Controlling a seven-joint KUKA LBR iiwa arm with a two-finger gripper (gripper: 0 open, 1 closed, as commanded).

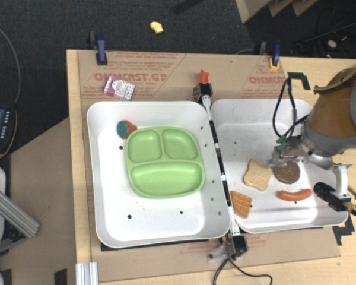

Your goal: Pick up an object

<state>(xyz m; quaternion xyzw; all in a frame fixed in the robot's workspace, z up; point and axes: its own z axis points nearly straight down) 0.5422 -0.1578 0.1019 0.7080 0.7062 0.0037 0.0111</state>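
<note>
The gripper (283, 158) sits over the brown round patty (286, 173) in the right bin (249, 120); finger state cannot be determined.

My bench surface is a sheet of brown cardboard (166, 70) carrying red print along its far edge. To the far left of the bins, the large lettering reads approximately "CHEMCAST GP". To the far right, above the right bin, the same lettering begins "CHEMC" and is then cut off by my cable. Smaller red lines above each are too small to read. A small pink-and-white packet (119, 88) lies on the cardboard at far left; its print is illegible.
</note>
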